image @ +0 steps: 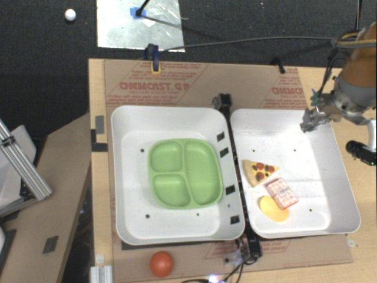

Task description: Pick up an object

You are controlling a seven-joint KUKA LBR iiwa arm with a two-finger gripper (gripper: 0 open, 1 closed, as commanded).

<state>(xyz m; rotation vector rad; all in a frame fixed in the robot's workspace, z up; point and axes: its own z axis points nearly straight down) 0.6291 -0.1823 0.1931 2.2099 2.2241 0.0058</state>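
In the right bin lie a pizza slice, a small red and white box and a yellow flat piece partly under that box. They cluster near the bin's left side. My gripper hangs over the bin's far right corner, well away from those objects, and nothing shows between its fingers. The arm comes in from the right edge with its orange band at the top right.
The left bin holds a green divided tray. A red-orange ball rests on the cardboard in front of the left bin. A black clamp strip runs between the bins. A blue clip sits at the bench's far edge.
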